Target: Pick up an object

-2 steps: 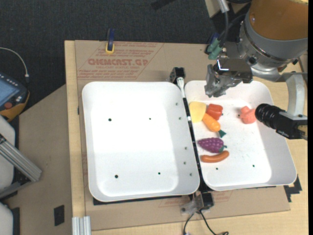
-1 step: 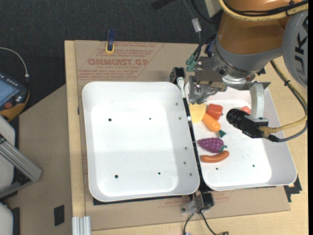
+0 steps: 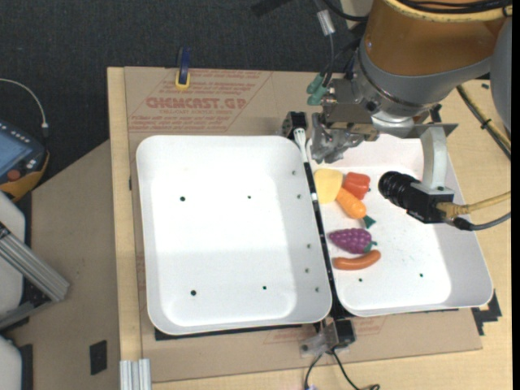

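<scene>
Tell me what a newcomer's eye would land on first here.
The big arm with its orange band, reaching in over the far end of the right bin. Next, the cluster of toy food near that bin's left wall: a yellow piece, red pepper, carrot, purple grapes and a sausage.

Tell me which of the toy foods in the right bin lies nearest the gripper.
The pale yellow piece, at the top of the cluster against the divider, directly below the gripper. The red pepper, carrot, purple grapes and sausage all lie farther down.
</scene>
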`<state>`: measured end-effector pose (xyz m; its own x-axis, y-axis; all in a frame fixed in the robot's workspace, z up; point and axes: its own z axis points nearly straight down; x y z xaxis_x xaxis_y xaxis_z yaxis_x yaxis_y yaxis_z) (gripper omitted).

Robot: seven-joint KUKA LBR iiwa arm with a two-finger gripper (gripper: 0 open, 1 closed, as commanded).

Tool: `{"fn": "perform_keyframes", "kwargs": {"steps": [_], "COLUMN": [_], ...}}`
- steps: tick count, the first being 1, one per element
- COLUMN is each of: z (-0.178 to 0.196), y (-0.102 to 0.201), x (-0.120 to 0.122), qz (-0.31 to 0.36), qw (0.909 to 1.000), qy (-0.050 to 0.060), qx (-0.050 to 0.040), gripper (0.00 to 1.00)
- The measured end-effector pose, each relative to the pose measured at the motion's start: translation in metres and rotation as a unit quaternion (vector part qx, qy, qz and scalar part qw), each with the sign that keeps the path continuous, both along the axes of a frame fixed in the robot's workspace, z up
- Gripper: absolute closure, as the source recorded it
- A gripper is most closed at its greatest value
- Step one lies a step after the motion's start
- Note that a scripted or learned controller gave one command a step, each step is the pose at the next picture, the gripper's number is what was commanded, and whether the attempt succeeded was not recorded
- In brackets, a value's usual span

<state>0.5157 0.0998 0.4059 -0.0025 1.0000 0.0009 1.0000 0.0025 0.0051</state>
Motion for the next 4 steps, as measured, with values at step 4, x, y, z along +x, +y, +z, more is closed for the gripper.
{"fn": "perform_keyframes", "kwargs": {"steps": [4], "z": [-0.034], "y": [-0.044], "x": [-0.011], "qz": [-0.003], "qw": [1.0], "qy": [0.005], "qx": [-0.0008], "gripper": [1.0]}}
